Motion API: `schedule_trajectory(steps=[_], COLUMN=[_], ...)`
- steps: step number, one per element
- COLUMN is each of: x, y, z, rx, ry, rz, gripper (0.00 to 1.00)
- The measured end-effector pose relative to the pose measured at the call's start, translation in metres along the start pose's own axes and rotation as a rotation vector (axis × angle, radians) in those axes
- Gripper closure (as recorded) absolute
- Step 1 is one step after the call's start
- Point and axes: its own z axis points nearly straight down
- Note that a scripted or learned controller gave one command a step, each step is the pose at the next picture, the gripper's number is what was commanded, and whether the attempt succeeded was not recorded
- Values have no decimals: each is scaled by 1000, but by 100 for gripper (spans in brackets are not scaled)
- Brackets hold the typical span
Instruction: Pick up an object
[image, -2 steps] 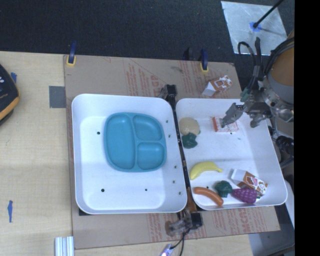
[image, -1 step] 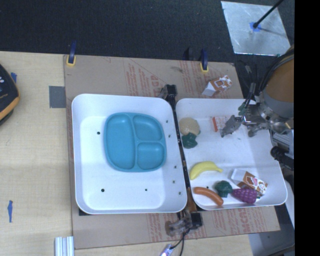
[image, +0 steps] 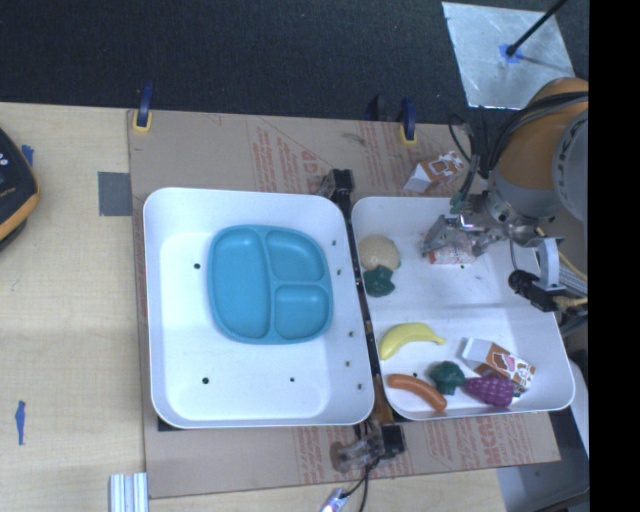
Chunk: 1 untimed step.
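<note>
The left bin (image: 160, 300) carries a smooth blue three-compartment plate (image: 268, 282), rigid and glossy, centre-left of the frame; nothing there wants grasping. The right bin (image: 450, 290) holds the candidates: a pale rounded lump (image: 379, 251) touching a dark green piece (image: 379, 283) at its upper left; a curved yellow banana (image: 409, 338) mid-bin; an orange-red sausage (image: 416, 391), a knobbly green broccoli (image: 447, 375), a purple grape bunch (image: 490, 390) and a small printed carton (image: 492, 357) along the lower edge; all look like hard moulded plastic, slippery on curves. The gripper (image: 452, 236) sits low at the bin's upper right over a small red-and-white item (image: 450, 256); how far apart its jaws stand cannot be told, nor whether anything is held. My advice: centre over that item, close squarely across its narrow width, then lift straight, clear of the bin wall.
</note>
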Motion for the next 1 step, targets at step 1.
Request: schedule_trajectory(steps=[1], x=[-11], y=[12], z=[13], rx=[-7], ry=[-2], rz=[0], gripper=[0])
